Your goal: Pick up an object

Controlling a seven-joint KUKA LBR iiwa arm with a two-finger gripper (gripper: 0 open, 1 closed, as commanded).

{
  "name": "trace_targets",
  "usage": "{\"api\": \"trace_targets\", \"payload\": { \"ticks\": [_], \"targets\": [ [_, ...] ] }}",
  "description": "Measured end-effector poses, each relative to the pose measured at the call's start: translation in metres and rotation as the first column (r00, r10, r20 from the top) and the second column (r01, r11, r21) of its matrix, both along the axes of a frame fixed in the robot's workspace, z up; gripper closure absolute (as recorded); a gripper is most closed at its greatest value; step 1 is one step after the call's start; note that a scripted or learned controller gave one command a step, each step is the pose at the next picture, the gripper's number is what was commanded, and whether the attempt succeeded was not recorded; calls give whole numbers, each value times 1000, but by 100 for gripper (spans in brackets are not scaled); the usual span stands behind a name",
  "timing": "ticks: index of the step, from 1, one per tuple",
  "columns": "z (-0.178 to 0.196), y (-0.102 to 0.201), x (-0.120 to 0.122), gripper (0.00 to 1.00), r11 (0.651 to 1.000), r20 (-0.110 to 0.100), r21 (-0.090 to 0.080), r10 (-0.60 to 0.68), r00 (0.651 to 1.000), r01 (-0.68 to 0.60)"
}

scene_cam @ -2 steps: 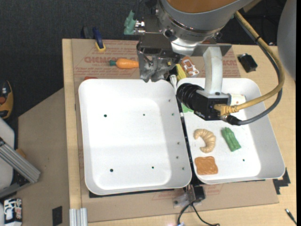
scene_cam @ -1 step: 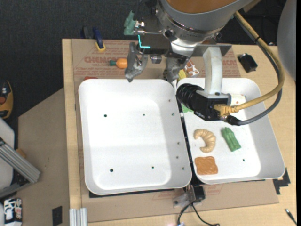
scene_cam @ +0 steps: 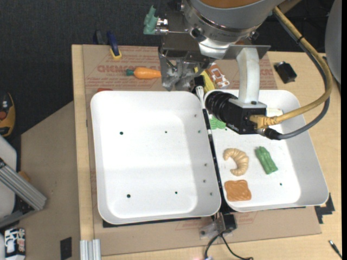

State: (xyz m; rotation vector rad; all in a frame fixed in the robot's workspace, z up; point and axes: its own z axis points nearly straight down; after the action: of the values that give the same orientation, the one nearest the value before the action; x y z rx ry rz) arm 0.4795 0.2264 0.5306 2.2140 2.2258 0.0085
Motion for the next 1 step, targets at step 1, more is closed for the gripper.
{"api": "trace_targets", "payload": {
  "ticks": [1],
  "targets": [
    [-1,0,0,0,1000,-1,0,0,1000,0]
  ]
}}
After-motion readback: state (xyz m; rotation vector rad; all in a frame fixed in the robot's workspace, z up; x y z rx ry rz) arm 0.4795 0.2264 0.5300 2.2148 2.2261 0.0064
